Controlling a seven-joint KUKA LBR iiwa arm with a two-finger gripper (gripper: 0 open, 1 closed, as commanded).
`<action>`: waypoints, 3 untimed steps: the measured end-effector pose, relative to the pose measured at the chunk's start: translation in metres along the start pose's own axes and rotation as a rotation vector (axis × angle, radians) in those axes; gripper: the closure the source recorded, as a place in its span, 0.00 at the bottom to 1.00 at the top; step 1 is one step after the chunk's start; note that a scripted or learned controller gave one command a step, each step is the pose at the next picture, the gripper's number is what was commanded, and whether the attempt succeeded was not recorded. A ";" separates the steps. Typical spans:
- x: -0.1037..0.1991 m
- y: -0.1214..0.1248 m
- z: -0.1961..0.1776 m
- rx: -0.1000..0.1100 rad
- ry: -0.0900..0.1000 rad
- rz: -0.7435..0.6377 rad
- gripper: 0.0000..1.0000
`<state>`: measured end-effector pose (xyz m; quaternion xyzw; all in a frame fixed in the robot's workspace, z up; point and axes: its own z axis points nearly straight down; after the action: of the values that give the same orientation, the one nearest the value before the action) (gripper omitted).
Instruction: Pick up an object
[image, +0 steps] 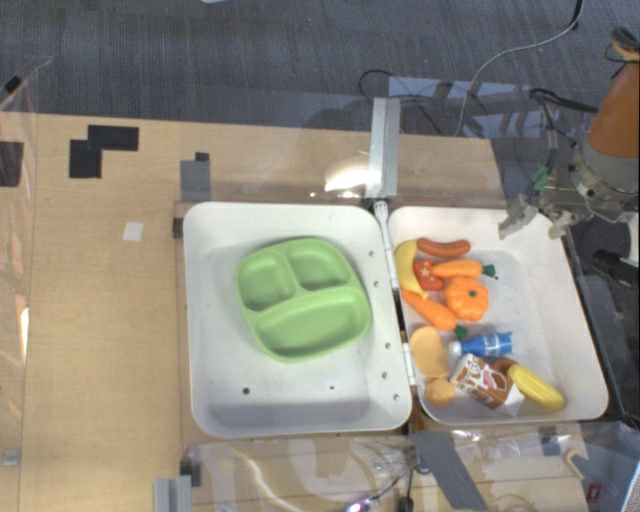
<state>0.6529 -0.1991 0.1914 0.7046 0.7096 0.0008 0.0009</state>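
In the right bin (580, 330): red sausage (443, 247), banana (404, 268) by the left wall, two carrots (456, 269) (430, 311), orange pumpkin (467, 298), blue-capped bottle (484, 344), brown carton (482, 381), yellow lemon-like piece (536, 387), pale round item (428, 350). Left bin (205, 330): green divided plate (302, 296). Gripper (535, 210) above the right bin's far right corner, holding nothing; finger spread cannot be told. Tabletop (90, 300) of light wood
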 end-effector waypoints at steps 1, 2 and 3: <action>0.052 -0.009 0.080 -0.030 -0.007 -0.110 0.00; 0.066 -0.021 0.089 -0.036 -0.014 -0.196 0.00; 0.069 -0.019 0.078 -0.039 -0.011 -0.199 1.00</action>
<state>0.6335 -0.1303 0.1135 0.6304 0.7760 0.0106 0.0184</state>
